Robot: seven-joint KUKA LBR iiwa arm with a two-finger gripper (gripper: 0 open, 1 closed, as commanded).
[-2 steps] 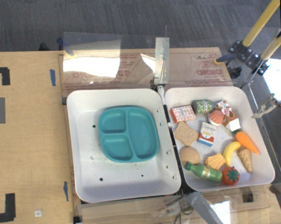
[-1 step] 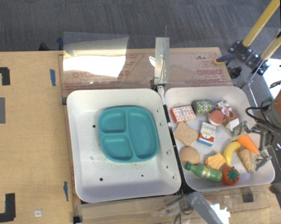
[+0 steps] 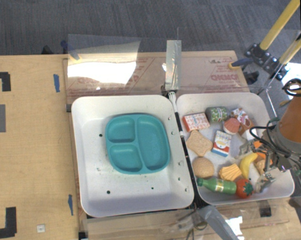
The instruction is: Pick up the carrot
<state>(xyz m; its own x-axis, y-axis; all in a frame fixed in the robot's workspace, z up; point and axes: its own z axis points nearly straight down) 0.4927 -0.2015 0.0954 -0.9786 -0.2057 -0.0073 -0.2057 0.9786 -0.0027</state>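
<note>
The carrot (image 3: 261, 162) is a small orange piece at the right side of the right bin (image 3: 283, 188), just right of a yellow banana (image 3: 248, 162). My gripper (image 3: 265, 174) hangs low over that corner, right beside the carrot and partly covering it. Cables and the grey wrist with its orange band (image 3: 295, 121) hide the far end of the carrot. I cannot make out whether the carrot is between the gripper's tips.
The right bin also holds a red-and-white box (image 3: 196, 121), green can (image 3: 217, 114), cracker (image 3: 199, 143), milk carton (image 3: 221, 142), bun (image 3: 203, 167), green bottle (image 3: 218, 185) and red tomato (image 3: 244, 187). A teal divided plate (image 3: 138, 143) lies in the left bin (image 3: 87, 159).
</note>
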